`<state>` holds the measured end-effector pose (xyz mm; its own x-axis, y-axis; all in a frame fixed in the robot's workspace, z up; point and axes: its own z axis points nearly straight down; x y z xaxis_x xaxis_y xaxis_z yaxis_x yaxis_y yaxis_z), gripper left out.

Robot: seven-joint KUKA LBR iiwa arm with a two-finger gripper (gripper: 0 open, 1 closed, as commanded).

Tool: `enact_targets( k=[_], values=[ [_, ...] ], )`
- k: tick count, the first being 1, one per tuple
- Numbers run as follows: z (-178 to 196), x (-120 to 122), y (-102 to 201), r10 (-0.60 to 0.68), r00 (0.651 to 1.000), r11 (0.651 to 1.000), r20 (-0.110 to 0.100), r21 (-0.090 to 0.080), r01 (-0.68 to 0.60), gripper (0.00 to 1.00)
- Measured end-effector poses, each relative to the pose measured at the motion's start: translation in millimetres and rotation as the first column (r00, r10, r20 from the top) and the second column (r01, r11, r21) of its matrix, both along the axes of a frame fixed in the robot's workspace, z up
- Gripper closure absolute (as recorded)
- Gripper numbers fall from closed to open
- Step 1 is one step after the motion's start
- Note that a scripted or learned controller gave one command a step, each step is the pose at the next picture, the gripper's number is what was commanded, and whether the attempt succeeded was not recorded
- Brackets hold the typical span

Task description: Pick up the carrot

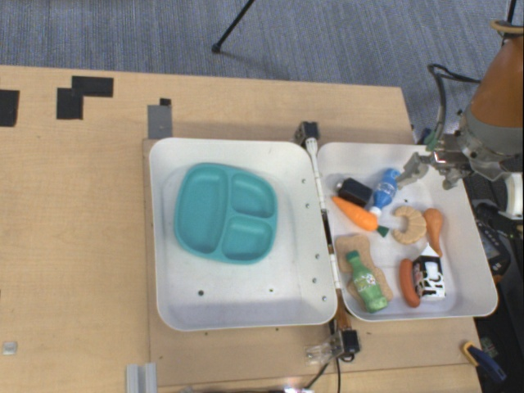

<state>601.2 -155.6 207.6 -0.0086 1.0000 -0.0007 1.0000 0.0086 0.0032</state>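
Observation:
The carrot (pixel 357 213), orange with a small green stub at its right end, lies slantwise in the right bin (pixel 473 252), near the bin's left wall. My gripper (pixel 432 170) hangs over the bin's far right corner, above and to the right of the carrot and well apart from it. Its two fingers stand spread, with nothing between them. A blue bottle (pixel 385 188) lies between the gripper and the carrot.
A black box (pixel 355 191) touches the carrot's upper side. Also in the right bin are a bagel (pixel 409 224), an orange chilli-like piece (pixel 434 229), a green bottle (pixel 367 281), a red sausage (pixel 409 282) and a black-and-white carton (pixel 430 278). The left bin (pixel 188 301) holds a teal divided plate (pixel 225 213).

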Motion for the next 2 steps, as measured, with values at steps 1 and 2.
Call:
enact_targets(
  k=[1,2],
  values=[
    [-115,-40,68,-0.113,0.994,0.994,0.0,0.003,0.113,0.0],
    [-104,-38,68,-0.111,0.994,0.994,0.005,0.002,0.111,1.0]
  ],
)
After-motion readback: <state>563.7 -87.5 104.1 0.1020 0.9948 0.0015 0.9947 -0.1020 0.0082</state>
